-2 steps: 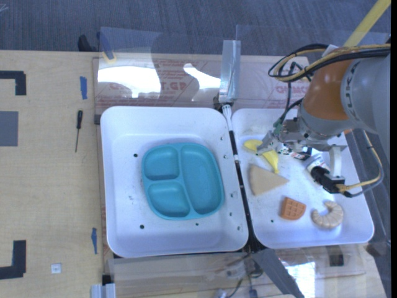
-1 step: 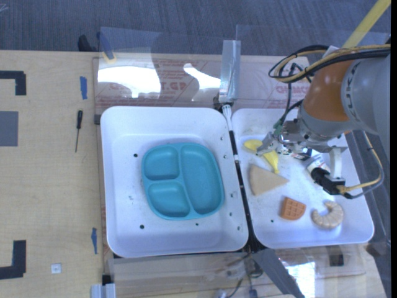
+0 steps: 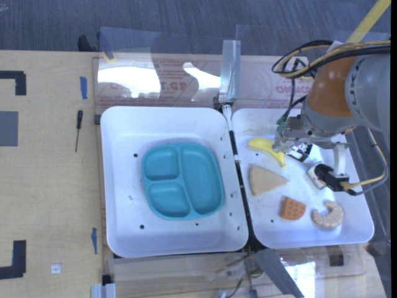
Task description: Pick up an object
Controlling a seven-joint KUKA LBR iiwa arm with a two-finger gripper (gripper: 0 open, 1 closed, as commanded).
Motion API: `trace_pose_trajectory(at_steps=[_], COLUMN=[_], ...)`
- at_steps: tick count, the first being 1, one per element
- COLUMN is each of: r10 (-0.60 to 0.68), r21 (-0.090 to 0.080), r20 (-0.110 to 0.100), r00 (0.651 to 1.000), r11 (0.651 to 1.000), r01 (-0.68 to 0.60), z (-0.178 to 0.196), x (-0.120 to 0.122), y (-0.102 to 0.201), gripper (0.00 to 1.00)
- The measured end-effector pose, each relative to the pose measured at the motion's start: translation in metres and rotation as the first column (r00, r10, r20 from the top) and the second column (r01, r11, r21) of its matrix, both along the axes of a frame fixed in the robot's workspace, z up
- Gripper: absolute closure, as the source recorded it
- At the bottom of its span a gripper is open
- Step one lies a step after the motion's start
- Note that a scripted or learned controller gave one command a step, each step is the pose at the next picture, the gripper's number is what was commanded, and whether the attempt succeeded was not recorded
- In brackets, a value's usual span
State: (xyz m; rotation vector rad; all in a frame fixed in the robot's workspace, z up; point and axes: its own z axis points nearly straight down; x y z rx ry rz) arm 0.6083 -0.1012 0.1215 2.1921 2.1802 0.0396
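Over the bench: two white bins sit side by side, their inner rims touching along a dark seam.
Left bin [image 3: 118, 166]: holds a teal divided plate [image 3: 183, 180] with three compartments, lying flat near the bin's middle.
Right bin [image 3: 360, 219]: holds four toy foods and the working end of the arm.
Arm [image 3: 366, 89]: grey, with an orange band [image 3: 329, 89] above the wrist, reaching in over the right bin's far right corner; black and yellow cables loop above it.
Gripper [image 3: 286, 143]: low over the far half of the right bin, near its left rim; the fingers are hidden by the wrist body and cannot be told wide from narrow. Nothing can be seen held between them.
Banana [image 3: 265, 148]: yellow, lying along the bin's far left part, just beside the gripper on its left, the near tip reaching under the gripper's edge; whether they touch cannot be told.
Sandwich wedge [image 3: 265, 180]: tan triangle, near the left rim, just nearer than the banana.
Croissant [image 3: 327, 215]: pale curl near the near right corner.
Waffle [image 3: 292, 208]: small orange square, between wedge and croissant, toward the near rim.
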Motion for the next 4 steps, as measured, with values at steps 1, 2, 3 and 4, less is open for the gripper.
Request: trace_pose_trajectory(at_steps=[1, 2, 3, 4], r10=[0.0, -0.004, -0.015, -0.014], r21=[0.001, 0.011, -0.005, -0.004], r20=[-0.005, -0.052, -0.037, -0.043], r00=[1.0, 0.999, 0.999, 0.999], r11=[1.0, 1.0, 1.0, 1.0], r01=[0.0, 0.005, 0.015, 0.014], z=[-0.002, -0.015, 0.0, -0.003], x=[-0.001, 0.021, 0.023, 0.022], y=[0.0, -0.01, -0.023, -0.021], gripper=[0.0, 0.0, 1.0, 0.0])
